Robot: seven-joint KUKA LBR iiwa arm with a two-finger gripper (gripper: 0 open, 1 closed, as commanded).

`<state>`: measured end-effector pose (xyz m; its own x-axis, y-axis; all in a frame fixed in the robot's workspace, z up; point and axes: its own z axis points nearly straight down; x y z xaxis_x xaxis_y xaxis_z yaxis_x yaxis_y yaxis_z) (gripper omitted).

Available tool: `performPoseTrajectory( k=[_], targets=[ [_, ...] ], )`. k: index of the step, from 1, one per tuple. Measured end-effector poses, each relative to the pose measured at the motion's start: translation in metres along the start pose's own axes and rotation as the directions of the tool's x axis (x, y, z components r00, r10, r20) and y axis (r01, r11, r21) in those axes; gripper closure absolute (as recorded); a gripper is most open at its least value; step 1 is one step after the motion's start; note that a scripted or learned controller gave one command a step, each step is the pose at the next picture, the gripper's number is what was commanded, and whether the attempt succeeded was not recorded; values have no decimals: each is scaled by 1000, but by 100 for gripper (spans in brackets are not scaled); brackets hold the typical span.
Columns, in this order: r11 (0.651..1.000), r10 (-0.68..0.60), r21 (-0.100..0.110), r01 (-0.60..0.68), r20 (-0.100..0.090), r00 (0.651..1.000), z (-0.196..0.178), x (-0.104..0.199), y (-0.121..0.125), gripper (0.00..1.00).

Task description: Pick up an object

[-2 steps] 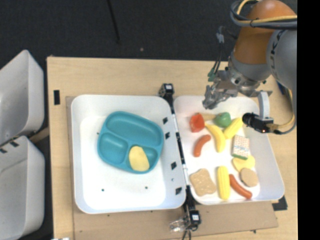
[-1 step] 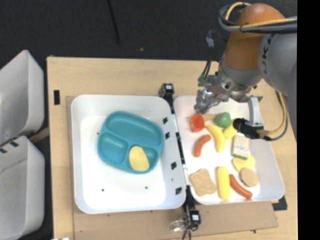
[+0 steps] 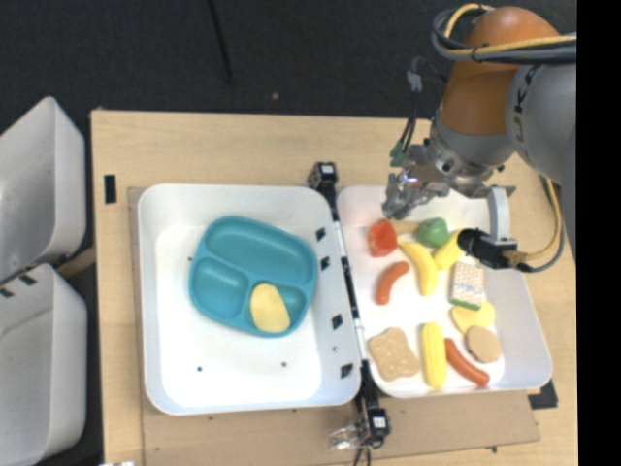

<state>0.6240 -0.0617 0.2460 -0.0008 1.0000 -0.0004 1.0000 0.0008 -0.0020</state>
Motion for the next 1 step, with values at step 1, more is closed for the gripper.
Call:
performPoseTrajectory(
  k=[1],
  targets=[
    [1000, -1, 3, 1, 1, 1000, 13, 4, 4, 100]
  ],
)
